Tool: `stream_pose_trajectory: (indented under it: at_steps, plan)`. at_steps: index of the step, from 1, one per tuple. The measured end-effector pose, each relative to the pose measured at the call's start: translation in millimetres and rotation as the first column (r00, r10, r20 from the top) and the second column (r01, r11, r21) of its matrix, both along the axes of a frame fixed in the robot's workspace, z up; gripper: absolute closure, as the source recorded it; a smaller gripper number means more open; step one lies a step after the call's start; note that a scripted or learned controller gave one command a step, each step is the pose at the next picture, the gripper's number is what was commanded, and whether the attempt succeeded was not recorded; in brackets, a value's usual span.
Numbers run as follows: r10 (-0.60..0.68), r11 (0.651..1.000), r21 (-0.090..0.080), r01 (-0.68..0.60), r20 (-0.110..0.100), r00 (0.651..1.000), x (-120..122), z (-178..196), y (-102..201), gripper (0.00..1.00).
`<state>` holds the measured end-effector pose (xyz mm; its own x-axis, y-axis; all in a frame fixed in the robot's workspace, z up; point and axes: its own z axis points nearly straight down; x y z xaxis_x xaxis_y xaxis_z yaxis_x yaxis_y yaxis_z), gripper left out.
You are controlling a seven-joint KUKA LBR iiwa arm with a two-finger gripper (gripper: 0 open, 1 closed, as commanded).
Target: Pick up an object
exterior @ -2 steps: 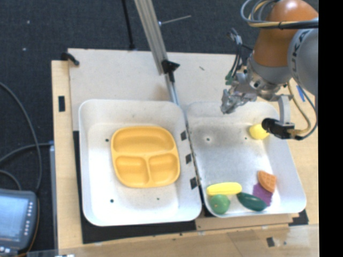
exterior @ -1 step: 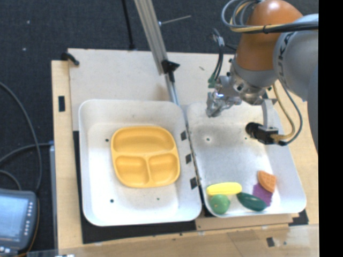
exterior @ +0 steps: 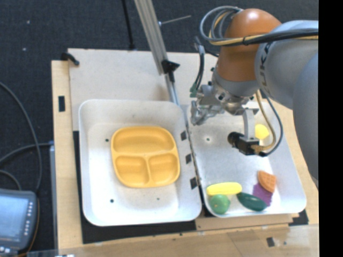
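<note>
Field notes, fixed overhead camera. The KUKA arm [exterior: 278,52] reached in from the right and hung over the upper part of the right bin [exterior: 292,189]. The gripper [exterior: 201,111] sat low near that bin's upper left corner, close to the dividing wall between the two bins. Whether it was open or closed could not be told at this angle; nothing was seen held in it.

Candidate objects lay clustered along the near edge of the right bin: a yellow banana-shaped piece [exterior: 224,188], a green round fruit [exterior: 219,202] touching just below it, a dark green elongated piece [exterior: 251,201], a purple piece [exterior: 263,191] and an orange wedge [exterior: 267,180] leaning on one another at the right. Likely they had slid there because the bin floor tilted toward that edge. A small yellow object [exterior: 261,131] lay apart, higher up, partly behind a black fitting [exterior: 244,142] and cable.

The left bin [exterior: 91,208] bore a yellow divided tray [exterior: 144,156], flat and centred.

Judgement: the pick had not yet begun; the gripper stood well apart from the cluster.
</note>
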<state>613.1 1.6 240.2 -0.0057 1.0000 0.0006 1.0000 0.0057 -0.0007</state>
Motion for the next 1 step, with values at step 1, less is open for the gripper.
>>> stream_pose_trajectory:
  at_steps: [1]
  plan:
    - [0.001,1.000,0.001,-0.001,0.000,1.000,-16.7,-9.4,51.8,1.00]
